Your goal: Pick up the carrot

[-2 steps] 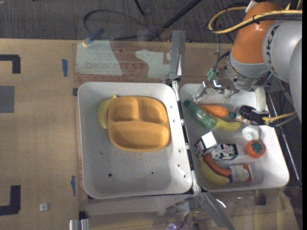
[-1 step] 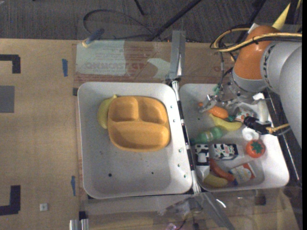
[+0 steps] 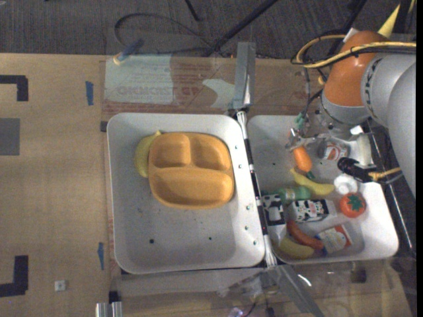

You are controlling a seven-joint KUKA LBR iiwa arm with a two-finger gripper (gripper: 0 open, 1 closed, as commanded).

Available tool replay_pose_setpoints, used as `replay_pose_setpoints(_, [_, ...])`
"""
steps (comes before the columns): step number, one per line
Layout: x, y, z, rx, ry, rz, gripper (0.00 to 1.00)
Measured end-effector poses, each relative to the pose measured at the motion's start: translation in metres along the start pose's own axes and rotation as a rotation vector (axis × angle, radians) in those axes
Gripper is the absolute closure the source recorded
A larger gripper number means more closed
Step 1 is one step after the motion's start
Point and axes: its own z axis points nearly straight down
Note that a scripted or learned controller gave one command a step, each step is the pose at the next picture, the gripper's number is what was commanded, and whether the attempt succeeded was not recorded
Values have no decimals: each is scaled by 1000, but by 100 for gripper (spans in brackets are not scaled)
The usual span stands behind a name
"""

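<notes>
Camera view. We note two white bins side by side on the counter (image 3: 59, 197). The left bin (image 3: 125, 236) carries an orange divided tray (image 3: 192, 169), with a yellow item (image 3: 141, 156) tucked under the tray's left edge; neither concerns the task.

The right bin (image 3: 380, 240) holds the clutter: a banana (image 3: 314, 183), a green bottle (image 3: 294, 193), a small milk carton (image 3: 310, 210), a tomato (image 3: 353, 205), a red item lying on a second banana (image 3: 295, 247), and a small box (image 3: 335, 238).

The carrot (image 3: 303, 158) lies in the upper part of the right bin, just above the first banana. It reads as a short, stubby orange piece, tapered, with a paler tip at its upper end, tilted slightly off upright in the view.

The gripper (image 3: 305, 137) hangs directly over the carrot's upper end, with the arm's orange band (image 3: 350, 71) above it. We judge this placement as the approach for a pick, since the tool is lined up on the task's thing and on nothing else. We cannot tell how far apart the jaws stand; the wrist hardware hides them. Nor can we tell whether they touch the carrot, and we do not record it as held.
</notes>
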Motion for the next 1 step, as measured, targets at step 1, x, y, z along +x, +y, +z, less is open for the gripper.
replay_pose_setpoints(1, [35, 5, -89, 4, 2, -22, 100])
